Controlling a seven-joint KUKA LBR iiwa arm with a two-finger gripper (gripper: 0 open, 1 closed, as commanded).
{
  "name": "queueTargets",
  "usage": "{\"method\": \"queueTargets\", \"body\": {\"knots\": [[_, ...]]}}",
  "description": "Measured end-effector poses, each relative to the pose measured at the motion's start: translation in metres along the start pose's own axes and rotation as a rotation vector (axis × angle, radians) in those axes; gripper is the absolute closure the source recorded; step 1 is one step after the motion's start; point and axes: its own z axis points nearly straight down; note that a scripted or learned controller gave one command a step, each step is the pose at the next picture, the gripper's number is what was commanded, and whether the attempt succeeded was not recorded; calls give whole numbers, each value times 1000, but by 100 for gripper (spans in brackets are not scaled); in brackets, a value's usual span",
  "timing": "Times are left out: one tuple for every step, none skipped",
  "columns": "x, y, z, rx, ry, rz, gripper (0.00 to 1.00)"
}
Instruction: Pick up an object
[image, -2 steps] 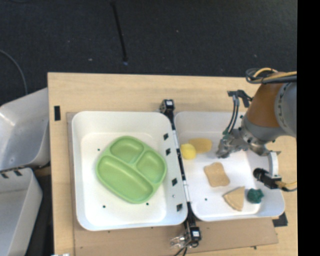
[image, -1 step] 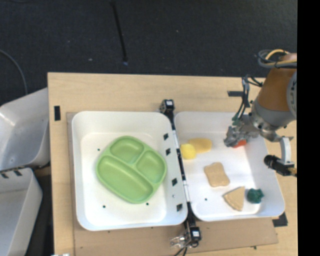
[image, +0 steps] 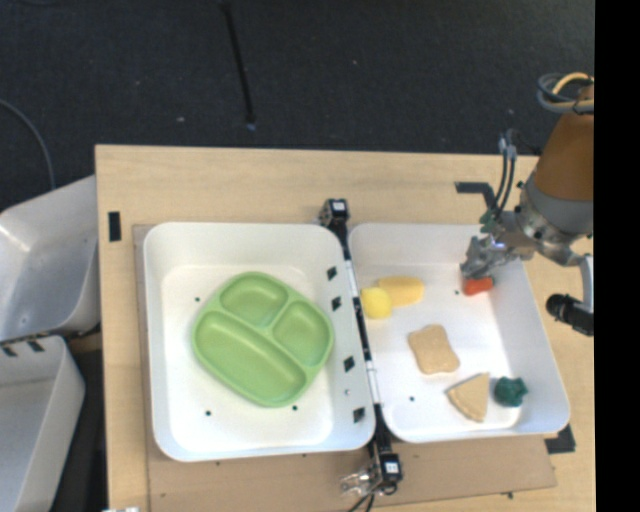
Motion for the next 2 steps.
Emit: {"method": "queueTargets", "body": {"knots": [[47,15,5,3,2,-4,100],[95,18,-4,3,3,-4,100]]}}
